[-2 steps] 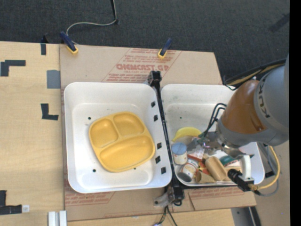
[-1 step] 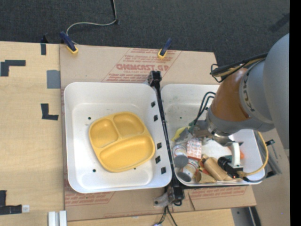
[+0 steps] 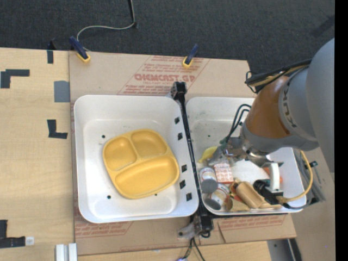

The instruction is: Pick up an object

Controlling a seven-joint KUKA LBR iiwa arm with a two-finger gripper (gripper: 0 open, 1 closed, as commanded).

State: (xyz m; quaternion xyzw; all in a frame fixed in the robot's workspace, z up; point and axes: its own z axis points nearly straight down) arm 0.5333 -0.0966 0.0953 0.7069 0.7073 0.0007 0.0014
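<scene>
A grey-and-orange arm is reaching down into the right bin, its gripper hanging over a heap of small objects (cans, a red-patterned packet, a brown roll) crowding the bin's near end. Its grip cannot be told from this angle. A yellow divided plate is lying in the left bin.

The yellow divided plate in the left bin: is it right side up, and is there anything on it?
Right side up and empty: the yellow plate lies flat in the left bin, its three hollow compartments facing up, all bare.
</scene>
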